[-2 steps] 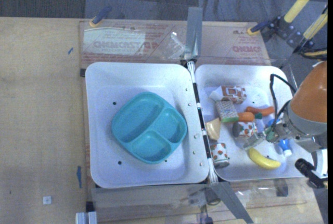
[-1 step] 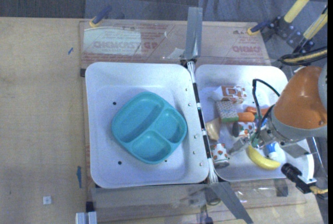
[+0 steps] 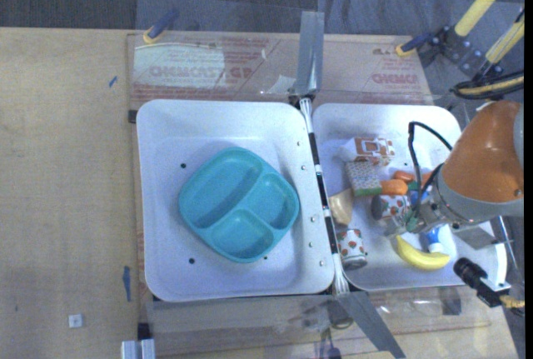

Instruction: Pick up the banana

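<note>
While the tool (image 3: 419, 220) hovers over the right bin (image 3: 333, 182) (its grip cannot be told), the banana (image 3: 420, 256) lies near the front edge, probably light, smooth and curved, best taken across its middle.

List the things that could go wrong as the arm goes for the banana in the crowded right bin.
1. The banana lies close beside a small blue item and other small toys, so the gripper may catch a neighbour instead.
2. The banana sits near the front wall of the right bin; a push could slide it against the wall rather than lift it.
3. The arm's wrist hides the spot just above the banana, so contact is hard to judge.
</note>
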`<control>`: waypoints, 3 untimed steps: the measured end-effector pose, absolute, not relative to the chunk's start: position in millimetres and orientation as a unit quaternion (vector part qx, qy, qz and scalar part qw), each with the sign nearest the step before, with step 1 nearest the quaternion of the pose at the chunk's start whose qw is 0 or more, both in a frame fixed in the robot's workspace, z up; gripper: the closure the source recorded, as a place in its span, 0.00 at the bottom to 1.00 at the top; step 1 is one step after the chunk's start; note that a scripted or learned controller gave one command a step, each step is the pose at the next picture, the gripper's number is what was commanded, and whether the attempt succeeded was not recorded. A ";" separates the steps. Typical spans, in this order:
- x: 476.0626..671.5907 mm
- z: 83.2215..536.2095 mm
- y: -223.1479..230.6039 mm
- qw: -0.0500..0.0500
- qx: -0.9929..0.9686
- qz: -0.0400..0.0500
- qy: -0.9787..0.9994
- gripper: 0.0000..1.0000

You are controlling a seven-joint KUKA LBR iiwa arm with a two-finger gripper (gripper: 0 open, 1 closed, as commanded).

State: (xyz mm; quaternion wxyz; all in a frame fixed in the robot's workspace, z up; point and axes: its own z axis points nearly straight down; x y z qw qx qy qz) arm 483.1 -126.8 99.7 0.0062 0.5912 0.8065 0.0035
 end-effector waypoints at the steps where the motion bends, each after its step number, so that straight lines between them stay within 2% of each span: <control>1: 483.1 99.8 -126.9 0.006 0.591 0.003 0.806 0.00; 2: 482.3 88.4 -149.9 0.004 0.519 0.003 0.855 0.00; 3: 483.5 99.5 -151.4 0.007 0.521 0.003 0.854 1.00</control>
